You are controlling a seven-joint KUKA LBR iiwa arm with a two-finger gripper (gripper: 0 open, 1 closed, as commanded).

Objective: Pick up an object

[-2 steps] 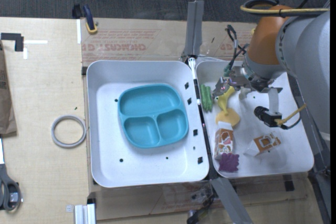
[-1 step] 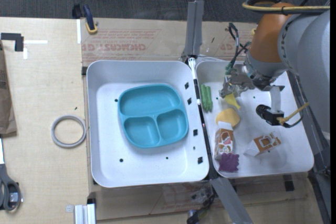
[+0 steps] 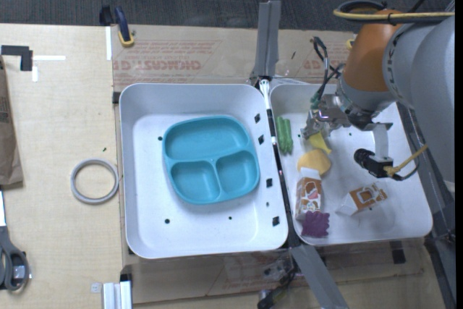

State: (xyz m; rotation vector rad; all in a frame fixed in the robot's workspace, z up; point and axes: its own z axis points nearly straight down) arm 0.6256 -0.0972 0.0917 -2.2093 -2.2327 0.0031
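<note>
- The yellow object [image 3: 316, 157] lies in the right bin [image 3: 405, 224], in its left half, just under the gripper [image 3: 316, 128]. This is the likely target, judging by the gripper's position.
- The gripper sits low over the object's upper edge. Whether the fingers are spread or closed cannot be read from this view; no object is visibly between them.
- A green object [image 3: 285, 135] lies just beside the target to the left, against the bin wall. A printed packet [image 3: 309, 197] lies close below it, with a purple object [image 3: 315, 223] under that.
- A small carton [image 3: 366, 198] rests apart, toward the bin's right side.
- For a sound grasp, the fingers should straddle the yellow object alone, clear of the green object and the packet.
- The lift should be vertical, to avoid dragging neighbours.
- The left bin [image 3: 141, 221] holds a blue divided tray [image 3: 210, 159], not involved in this step.
</note>
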